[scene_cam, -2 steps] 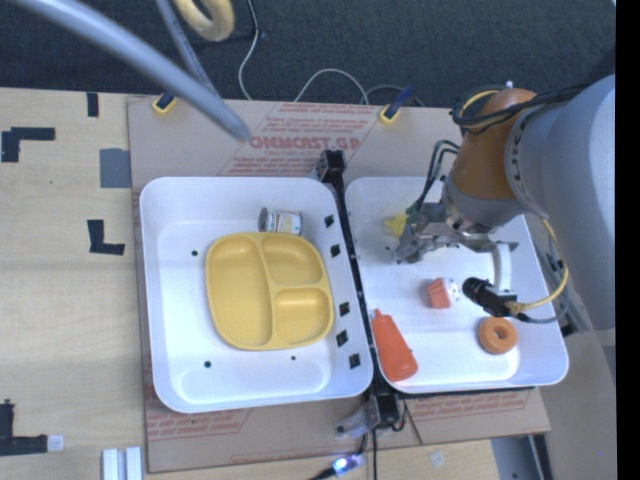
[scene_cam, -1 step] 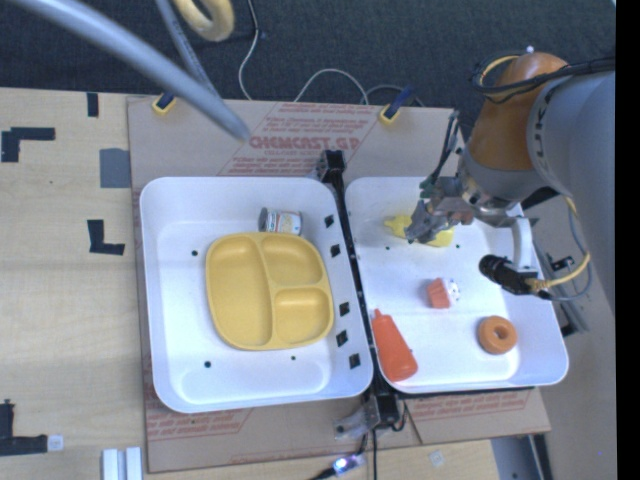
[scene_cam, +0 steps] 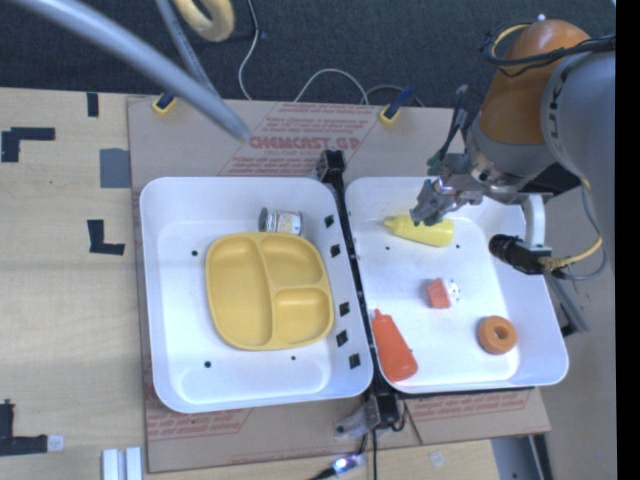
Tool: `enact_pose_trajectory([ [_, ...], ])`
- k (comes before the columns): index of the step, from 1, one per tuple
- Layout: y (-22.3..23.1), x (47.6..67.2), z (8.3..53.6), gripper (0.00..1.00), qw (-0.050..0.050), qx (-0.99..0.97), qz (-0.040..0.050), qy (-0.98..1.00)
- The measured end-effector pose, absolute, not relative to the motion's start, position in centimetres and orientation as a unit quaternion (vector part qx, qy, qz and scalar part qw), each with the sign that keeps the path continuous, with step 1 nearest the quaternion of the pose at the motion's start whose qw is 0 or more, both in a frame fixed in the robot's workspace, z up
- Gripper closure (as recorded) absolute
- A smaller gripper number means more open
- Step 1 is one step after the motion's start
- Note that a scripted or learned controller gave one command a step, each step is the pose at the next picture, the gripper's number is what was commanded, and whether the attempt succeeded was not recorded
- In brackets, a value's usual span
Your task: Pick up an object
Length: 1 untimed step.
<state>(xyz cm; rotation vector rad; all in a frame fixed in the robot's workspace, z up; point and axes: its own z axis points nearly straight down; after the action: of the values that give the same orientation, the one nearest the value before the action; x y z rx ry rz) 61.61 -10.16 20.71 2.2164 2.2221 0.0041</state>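
Note:
In the right bin [scene_cam: 530,368] lie a yellow banana-like piece [scene_cam: 420,232] near the back, a small red-orange block [scene_cam: 438,293] in the middle, an orange ring [scene_cam: 497,335] at the right and an orange-red bottle shape [scene_cam: 393,345] at the front left. My gripper [scene_cam: 432,206] hangs at the back of this bin, right over the yellow piece and touching or nearly touching its top. Nothing shows lifted between the fingers.
The left bin [scene_cam: 165,268] holds a yellow divided plate [scene_cam: 268,290] and a small tin can [scene_cam: 280,221] behind it. A black divider [scene_cam: 343,258] runs between the bins. The grey arm with its orange band [scene_cam: 535,68] fills the back right.

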Motion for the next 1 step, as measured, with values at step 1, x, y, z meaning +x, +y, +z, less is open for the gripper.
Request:
enact_pose_trajectory([
  [1, -10.13, 61.67, 25.19, 1.0, 0.001, 0.707, 0.0007, 0.708],
])
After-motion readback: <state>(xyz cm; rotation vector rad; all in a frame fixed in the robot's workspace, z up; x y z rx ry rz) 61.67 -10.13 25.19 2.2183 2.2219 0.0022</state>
